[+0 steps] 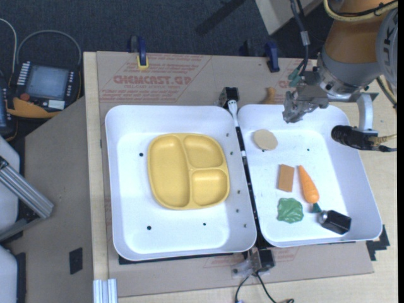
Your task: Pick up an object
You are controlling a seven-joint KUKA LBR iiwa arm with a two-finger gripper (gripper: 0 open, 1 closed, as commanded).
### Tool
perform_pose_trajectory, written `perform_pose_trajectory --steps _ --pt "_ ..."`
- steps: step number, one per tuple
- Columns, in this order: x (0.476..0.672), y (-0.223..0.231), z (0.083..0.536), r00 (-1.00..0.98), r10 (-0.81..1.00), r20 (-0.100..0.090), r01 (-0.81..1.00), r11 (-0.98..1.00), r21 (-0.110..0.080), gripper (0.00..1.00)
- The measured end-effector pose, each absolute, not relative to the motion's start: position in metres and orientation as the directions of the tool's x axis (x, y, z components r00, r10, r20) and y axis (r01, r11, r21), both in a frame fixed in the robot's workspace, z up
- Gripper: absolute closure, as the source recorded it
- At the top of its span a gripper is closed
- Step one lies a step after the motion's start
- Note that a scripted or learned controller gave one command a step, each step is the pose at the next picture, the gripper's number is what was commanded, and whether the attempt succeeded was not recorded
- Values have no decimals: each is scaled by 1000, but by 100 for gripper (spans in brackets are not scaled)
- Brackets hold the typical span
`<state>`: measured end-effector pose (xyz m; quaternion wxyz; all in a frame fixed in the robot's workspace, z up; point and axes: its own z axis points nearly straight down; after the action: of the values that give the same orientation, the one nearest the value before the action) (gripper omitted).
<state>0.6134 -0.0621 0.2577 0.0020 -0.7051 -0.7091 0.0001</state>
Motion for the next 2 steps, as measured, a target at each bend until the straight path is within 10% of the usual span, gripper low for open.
perform_pose_trajectory --steps 2 --pt "575 34 254 -4 1000 2 1000 4 -4 100"
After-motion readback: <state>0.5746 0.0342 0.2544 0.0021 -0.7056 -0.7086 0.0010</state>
